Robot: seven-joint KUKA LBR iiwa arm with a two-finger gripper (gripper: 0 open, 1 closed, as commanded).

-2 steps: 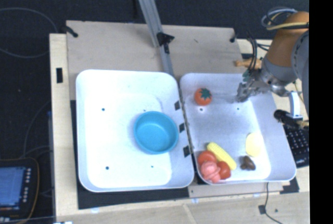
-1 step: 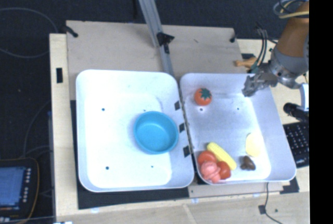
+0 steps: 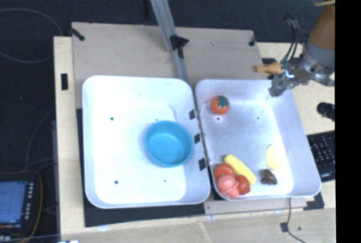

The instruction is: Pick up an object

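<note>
Over the far right corner of the right bin [image 3: 293,118], the gripper [image 3: 277,87] hangs at the end of the arm [image 3: 320,39], just past the rim and above no object. It sits too small and dark against the rim to read, so whether the jaws are apart or together I cannot tell; nothing is visibly held. That spot looks like a waiting or approach post: the whole bin floor is left open to the camera, and every target is within a short reach.

The right bin holds all the candidates. A small tomato [image 3: 220,104] with a green cap sits alone near the far left corner, well apart from the rest, probably the easiest pick. Along the near edge things crowd: a yellow banana [image 3: 240,168] lies slantwise, touching a red and pink cluster [image 3: 230,181] in the near left corner. Just beside them is a small brown object [image 3: 269,177], and a pale yellow piece [image 3: 274,156] lies against the right wall.

The left bin [image 3: 107,101] carries one blue bowl [image 3: 168,143], upright, toward its right side. The bins sit side by side, touching, on the counter [image 3: 225,44].
</note>
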